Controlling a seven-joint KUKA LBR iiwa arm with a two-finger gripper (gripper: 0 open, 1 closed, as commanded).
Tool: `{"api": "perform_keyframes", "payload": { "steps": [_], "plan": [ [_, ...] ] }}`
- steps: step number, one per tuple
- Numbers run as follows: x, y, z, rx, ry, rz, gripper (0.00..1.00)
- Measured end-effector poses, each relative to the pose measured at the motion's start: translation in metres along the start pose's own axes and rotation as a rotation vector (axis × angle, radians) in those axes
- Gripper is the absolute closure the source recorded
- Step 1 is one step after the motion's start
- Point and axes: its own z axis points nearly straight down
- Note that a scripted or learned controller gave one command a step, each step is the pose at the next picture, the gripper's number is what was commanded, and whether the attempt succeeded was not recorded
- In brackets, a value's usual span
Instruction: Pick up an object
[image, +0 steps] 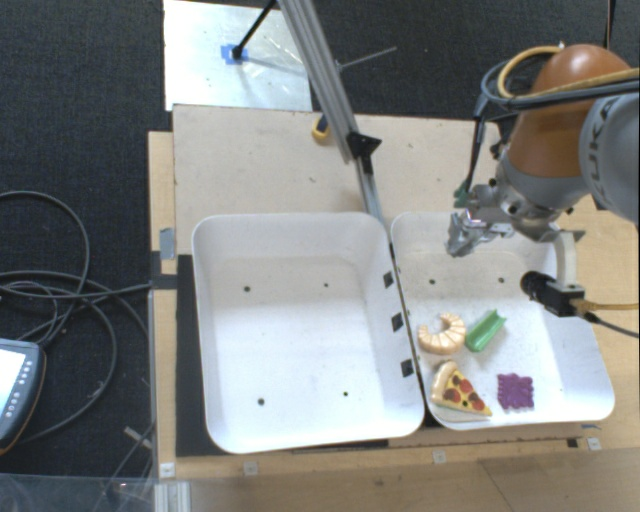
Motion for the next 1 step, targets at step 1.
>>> {"api": "perform_keyframes", "payload": {
  "steps": [1],
  "plan": [
    [0.0496,-0.0115,-0.0078,0.001,0.000,0.000,1.00]
  ]
}}
